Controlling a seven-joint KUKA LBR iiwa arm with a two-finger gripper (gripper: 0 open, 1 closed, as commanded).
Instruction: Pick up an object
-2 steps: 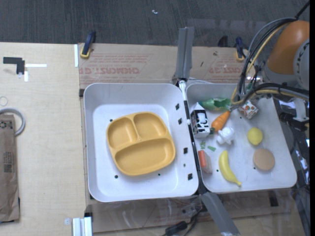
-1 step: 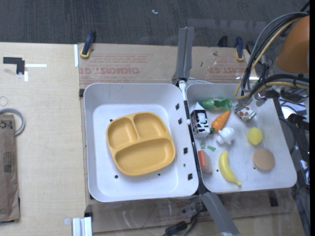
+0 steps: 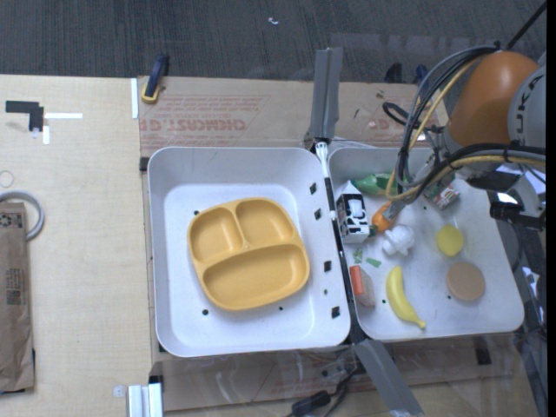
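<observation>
seen from above at a slant: two shallow white bins side by side on a bench. in the left bin (image 3: 165,233), a yellow divided plate (image 3: 249,252) with three compartments, lying flat near the middle. in the right bin (image 3: 499,307), a scatter of small things: a banana (image 3: 402,296) near the front, curved, tip toward the front edge; a round tan disc (image 3: 466,281) to its right; a small yellow lemon-like piece (image 3: 450,241) just behind the disc; a white lumpy object (image 3: 399,241) near the middle; an orange piece (image 3: 382,220) just behind it; a green item (image 3: 373,183) toward the back; a black-and-white object (image 3: 351,215) against the left wall; a small carrot-like piece (image 3: 356,279) by the same wall, nearer the front. reaching in from the right, a grey arm with an orange band (image 3: 491,94), cables looping around it. gripper (image 3: 393,214) low over the back of the right bin, close above the orange piece and the white lumpy object; fingers too hidden by cables and wrist to tell how far apart, or whether anything sits between them.
</observation>
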